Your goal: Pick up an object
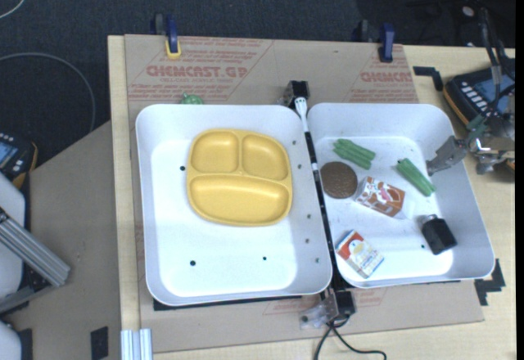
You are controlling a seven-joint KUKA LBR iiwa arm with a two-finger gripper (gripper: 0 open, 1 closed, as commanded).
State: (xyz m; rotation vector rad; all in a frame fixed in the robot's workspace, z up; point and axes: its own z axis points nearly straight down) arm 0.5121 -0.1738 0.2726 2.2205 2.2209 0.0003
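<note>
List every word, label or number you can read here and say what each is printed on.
"CHEMCAST GP", in red, on the brown board behind the left bin; smaller red lines under it are too blurred to read.
"CHEMCAS...", in red, on the same board behind the right bin; its end cannot be made out.
The red and white packet and the red-brown packet in the right bin carry print too small to read.

Colours of the two bins and their contents.
Left bin: white, holding a yellow divided plate. Right bin: white, holding two green pods, a brown disc, a red-brown-and-white packet, a red-and-white carton and a black block. Table: tan board with red lettering.
</note>
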